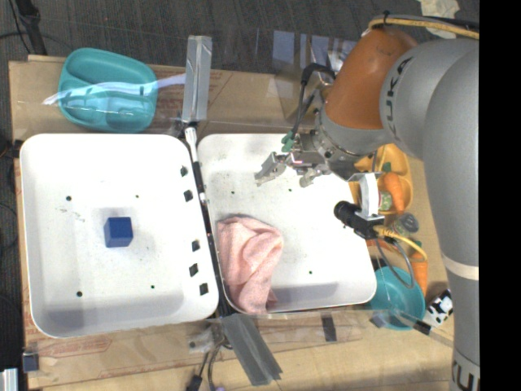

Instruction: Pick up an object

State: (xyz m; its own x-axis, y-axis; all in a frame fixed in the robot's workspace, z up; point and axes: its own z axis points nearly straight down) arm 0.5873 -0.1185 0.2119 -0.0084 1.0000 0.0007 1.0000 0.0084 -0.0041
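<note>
Gripper spread open and bare above the right bin.

The gripper (286, 173) hung over the upper part of the right bin (326, 243), its two fingers set apart with nothing between them. The pink cloth (247, 261) lay crumpled below it and a little to its left, against that bin's left wall, apart from the fingers. The blue cube (119, 231) sat well off to the gripper's left, in the left bin (49, 177).

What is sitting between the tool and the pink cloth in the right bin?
Nothing visible. The tool hangs over the upper part of the right bin, and the pink cloth lies lower down against the bin's left wall. Between them there is just bare white bin floor with a few small dark specks.
</note>
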